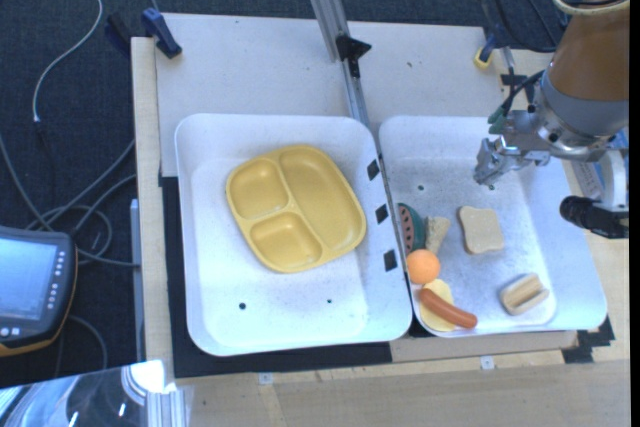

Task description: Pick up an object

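Arm (590, 45) comes in from the right, over the upper right corner of the right bin (560, 315). End effector (492, 167) hangs at the bin's upper part, above bare white floor, w/ nothing between its fingers as far as the view shows; whether it's open or closed I cannot tell, too small and partly hidden by the wrist. Pickable things all lie in the right bin, below and left of the end effector. Closest: bread slice (482, 229), tan, flat, just below the end effector and a bit left, apart from it. Further down toward the bin's lower right, a bun (524, 294), light brown, well apart from the end effector. Along the bin's left wall, a cluster: melon slice (405, 225) w/ green rind against the wall, a pale chunk (437, 233) just beside it, an orange (424, 266) below those, then a hot dog (447, 307) lying on a banana (432, 315) at the lower left corner. The cluster sits left of and lower than the end effector, not touching it. Left bin (210, 315) holds a yellow tray (295, 207) w/ three compartments, tilted, near its middle. Both bins sit on the bench (250, 65).
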`<action>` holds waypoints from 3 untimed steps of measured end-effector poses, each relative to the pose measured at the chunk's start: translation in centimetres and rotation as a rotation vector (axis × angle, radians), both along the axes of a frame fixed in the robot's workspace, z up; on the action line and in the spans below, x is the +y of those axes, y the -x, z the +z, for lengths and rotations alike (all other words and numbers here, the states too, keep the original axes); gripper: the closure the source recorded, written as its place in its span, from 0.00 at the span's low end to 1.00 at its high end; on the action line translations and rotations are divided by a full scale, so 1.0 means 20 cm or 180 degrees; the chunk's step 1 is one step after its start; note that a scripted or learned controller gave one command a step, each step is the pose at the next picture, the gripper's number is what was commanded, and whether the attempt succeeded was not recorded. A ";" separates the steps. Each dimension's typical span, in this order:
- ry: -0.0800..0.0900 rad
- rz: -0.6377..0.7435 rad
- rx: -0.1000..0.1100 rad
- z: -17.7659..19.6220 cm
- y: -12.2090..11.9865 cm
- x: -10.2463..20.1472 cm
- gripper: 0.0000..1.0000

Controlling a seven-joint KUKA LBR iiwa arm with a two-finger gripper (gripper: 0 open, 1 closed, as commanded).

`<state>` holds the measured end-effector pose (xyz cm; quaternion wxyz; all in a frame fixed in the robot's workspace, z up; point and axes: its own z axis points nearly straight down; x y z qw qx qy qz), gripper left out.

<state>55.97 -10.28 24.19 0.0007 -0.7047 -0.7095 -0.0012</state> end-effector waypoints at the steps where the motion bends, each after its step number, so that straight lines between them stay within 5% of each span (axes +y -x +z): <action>1: -0.0001 -0.0001 0.0011 -0.06 -0.05 0.27 1.00; 3: -0.0001 0.0002 0.0001 -0.09 -0.12 0.82 1.00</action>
